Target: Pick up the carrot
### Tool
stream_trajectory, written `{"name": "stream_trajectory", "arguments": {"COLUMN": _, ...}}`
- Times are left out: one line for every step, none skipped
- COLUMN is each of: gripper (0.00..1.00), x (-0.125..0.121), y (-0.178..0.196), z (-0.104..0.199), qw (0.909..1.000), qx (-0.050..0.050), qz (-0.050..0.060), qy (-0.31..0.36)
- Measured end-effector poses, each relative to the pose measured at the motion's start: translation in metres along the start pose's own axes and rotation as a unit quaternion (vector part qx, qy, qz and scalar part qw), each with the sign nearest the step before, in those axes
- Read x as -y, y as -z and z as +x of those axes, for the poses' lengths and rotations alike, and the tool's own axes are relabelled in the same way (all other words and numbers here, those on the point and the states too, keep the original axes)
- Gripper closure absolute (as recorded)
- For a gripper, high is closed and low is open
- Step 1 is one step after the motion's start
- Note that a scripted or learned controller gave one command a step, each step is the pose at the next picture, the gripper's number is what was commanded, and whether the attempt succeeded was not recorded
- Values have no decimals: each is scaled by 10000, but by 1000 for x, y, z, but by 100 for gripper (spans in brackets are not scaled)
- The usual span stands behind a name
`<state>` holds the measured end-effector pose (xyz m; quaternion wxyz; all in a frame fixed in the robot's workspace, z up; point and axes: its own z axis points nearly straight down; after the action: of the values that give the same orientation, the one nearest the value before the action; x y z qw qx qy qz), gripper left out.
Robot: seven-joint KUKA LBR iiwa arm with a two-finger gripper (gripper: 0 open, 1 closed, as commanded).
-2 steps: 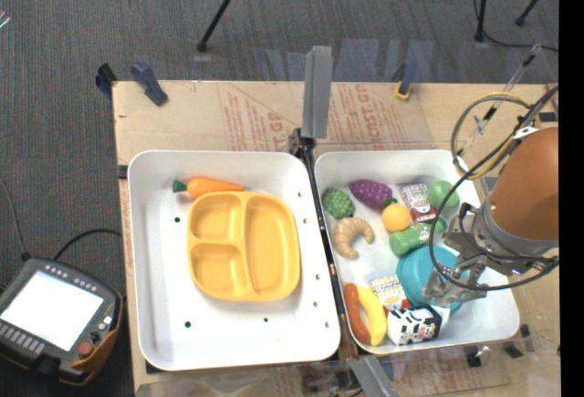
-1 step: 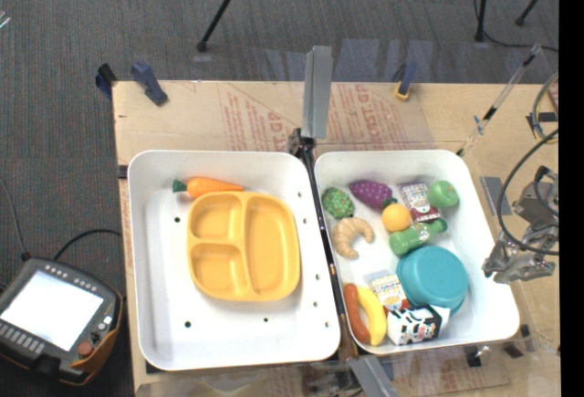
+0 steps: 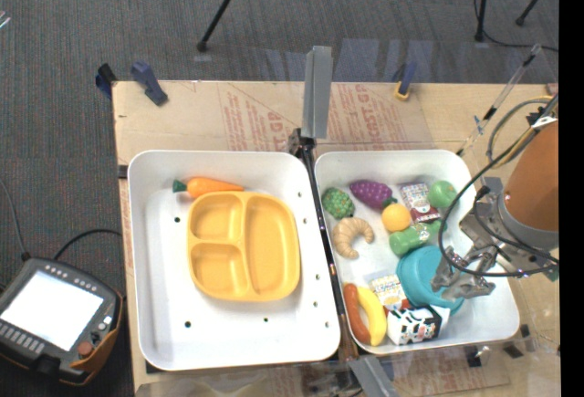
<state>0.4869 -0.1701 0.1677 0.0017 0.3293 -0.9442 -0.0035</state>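
Note:
The carrot (image 3: 212,186), orange with a green top, lies in the left bin (image 3: 151,295) along the far edge of the yellow divided plate (image 3: 244,245). My gripper (image 3: 461,279) hangs over the right bin (image 3: 497,318) at its right side, just above the teal bowl (image 3: 422,280), far from the carrot. Its fingers look slightly apart and nothing sits between them.
The right bin holds purple grapes (image 3: 371,193), a green bumpy fruit (image 3: 338,203), a croissant (image 3: 351,235), an orange (image 3: 396,217), a green pepper (image 3: 408,240), a banana with a sausage (image 3: 363,313) and small cartons (image 3: 415,324). A tablet (image 3: 55,318) lies at lower left.

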Motion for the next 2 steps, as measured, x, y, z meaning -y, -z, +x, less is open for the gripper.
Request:
{"name": "stream_trajectory", "arguments": {"gripper": 100, "x": 50, "y": 127, "z": -4, "qw": 9999, "qx": 48, "qz": 92, "qy": -22}}
{"name": "stream_trajectory", "arguments": {"gripper": 100, "x": 27, "y": 16, "z": 28, "qw": 9989, "qx": -10, "qz": -28, "qy": 465}}
